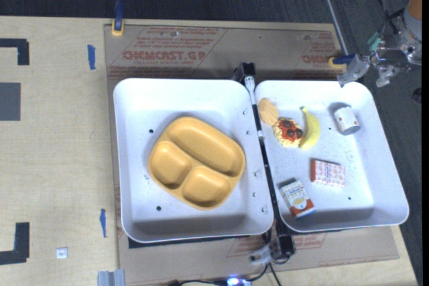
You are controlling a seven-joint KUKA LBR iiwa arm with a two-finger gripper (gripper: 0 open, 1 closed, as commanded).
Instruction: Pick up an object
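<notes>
Your claw [367,70] is up at the upper right of the frame, hanging just past the top right corner of the right bin [392,174], over the bench rather than over the bin floor. At this size and blur you cannot tell whether it is released or clenched, and nothing shows in it.

Nearest to it, just inside the bin's upper right, you have a small grey cylinder [346,118] lying on its side. Left of that, a yellow banana [310,129] curves down, touching a red and yellow toy [289,132] on its left. Just above and left of the toy sits a pale tan piece [268,110], close to the bin's left wall. Lower in the bin, a red and white flat packet [328,173] lies toward the middle, apart from the rest. Below and left of it, a small carton [296,197] with white, orange and blue faces rests near the bottom left corner.

Across the divide, the left bin [134,117] carries a yellow three-compartment tray [196,161], set at a slant in the middle.
</notes>
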